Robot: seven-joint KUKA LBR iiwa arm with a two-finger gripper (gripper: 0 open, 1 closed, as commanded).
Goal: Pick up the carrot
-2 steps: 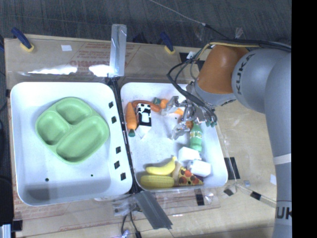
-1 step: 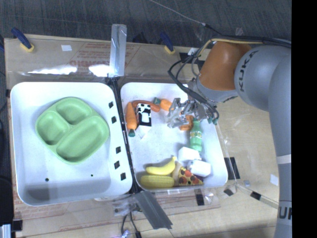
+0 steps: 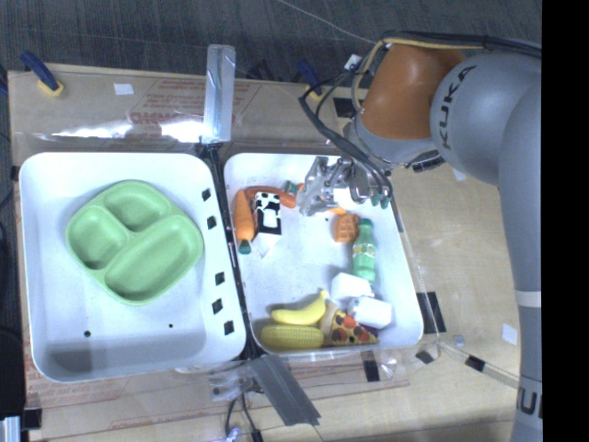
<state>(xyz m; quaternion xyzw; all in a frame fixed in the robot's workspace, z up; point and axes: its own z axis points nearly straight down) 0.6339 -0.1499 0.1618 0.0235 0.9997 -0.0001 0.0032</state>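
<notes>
The carrot (image 3: 243, 215) is orange with a green stub at its lower end. It lies along the left wall of the right bin (image 3: 304, 265), near the back. My gripper (image 3: 315, 197) hangs over the back middle of that bin, to the right of the carrot and apart from it. Between them lie a black-and-white item (image 3: 268, 212) and a small orange piece (image 3: 288, 200). Nothing shows as held in the gripper.
An orange item (image 3: 345, 226), a green bottle (image 3: 364, 251) and white pieces (image 3: 361, 300) line the right side. A banana (image 3: 299, 313), corn (image 3: 293, 337) and a pizza slice (image 3: 348, 328) lie at the front. The left bin (image 3: 55, 339) holds a green divided plate (image 3: 134, 239).
</notes>
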